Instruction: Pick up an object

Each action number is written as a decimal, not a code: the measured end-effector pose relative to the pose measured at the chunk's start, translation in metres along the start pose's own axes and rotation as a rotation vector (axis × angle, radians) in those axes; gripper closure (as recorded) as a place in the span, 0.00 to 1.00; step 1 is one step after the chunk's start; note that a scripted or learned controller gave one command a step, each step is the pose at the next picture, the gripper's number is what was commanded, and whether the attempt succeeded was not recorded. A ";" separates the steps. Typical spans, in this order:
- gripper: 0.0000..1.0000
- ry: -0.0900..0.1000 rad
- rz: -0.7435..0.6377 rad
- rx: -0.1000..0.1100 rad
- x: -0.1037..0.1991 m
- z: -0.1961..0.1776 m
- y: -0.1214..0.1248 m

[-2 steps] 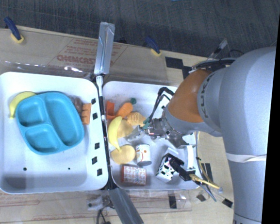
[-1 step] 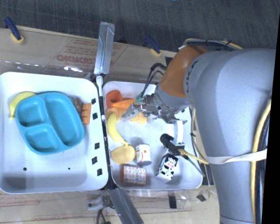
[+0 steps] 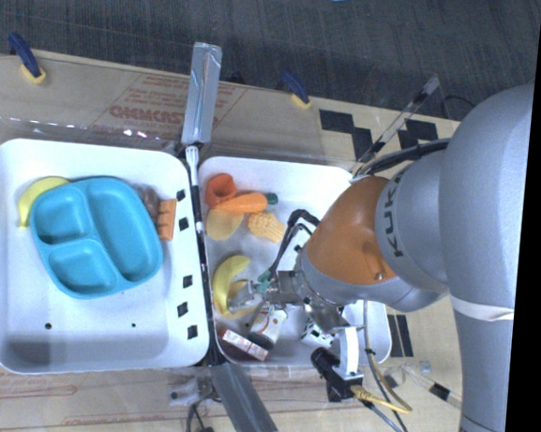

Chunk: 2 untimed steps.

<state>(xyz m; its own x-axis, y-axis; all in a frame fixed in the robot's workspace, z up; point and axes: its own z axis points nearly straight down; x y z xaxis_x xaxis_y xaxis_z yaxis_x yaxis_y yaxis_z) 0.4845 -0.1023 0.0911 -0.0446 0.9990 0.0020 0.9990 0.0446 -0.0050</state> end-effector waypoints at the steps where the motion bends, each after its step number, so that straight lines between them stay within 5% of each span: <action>1: 1.00 0.001 -0.004 0.001 0.000 -0.010 0.001; 2: 0.00 0.000 -0.005 0.000 0.000 -0.010 0.001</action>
<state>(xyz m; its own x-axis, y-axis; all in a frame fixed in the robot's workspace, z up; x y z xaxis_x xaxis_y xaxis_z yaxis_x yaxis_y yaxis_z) 0.4852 -0.1024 0.1009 -0.0491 0.9988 0.0023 0.9988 0.0491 -0.0055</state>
